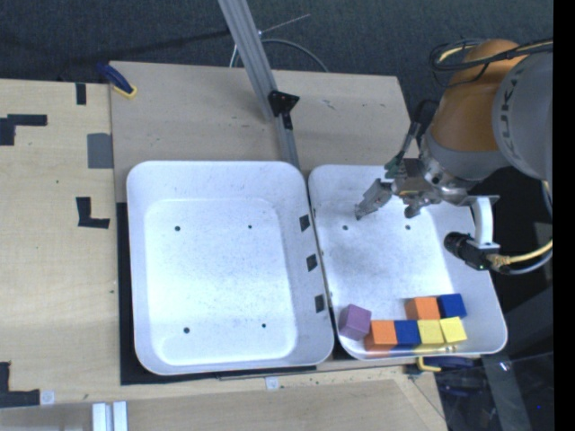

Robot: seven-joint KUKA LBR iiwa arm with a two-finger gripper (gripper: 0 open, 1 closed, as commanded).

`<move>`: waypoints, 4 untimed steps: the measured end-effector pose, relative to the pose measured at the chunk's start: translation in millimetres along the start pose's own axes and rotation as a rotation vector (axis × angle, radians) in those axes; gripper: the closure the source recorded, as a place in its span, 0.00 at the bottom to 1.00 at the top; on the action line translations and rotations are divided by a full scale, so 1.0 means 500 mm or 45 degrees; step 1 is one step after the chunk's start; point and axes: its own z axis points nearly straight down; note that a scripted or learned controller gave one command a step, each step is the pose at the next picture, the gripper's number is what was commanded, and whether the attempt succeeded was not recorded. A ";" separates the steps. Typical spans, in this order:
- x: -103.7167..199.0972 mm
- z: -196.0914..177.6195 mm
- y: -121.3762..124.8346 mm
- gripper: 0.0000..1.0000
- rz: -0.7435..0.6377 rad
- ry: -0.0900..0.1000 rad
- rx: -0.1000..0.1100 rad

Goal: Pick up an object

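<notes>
No legible markings. Pincer (388, 203) fingers spread apart, holding nothing, above the right bin (377, 259). Smooth coloured cubes (422, 326) cluster at that bin's near edge; purple cube (357, 319) leftmost. Surface (198, 106) is pale wood.

bench (207, 124): pale wood, matt, lightly scuffed
bins (216, 178): white plastic, smooth, finely speckled
blocks (431, 331): matt, smooth, plain coloured faces
pole (247, 39): grey metal, dull sheen
arm band (463, 119): orange, glossy

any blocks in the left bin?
No. The blocks, among them the purple block, sit clustered at the near edge of the right bin, not on the left bin's floor.
</notes>
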 end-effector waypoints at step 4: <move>0.078 0.021 -0.026 0.00 -0.001 -0.001 -0.006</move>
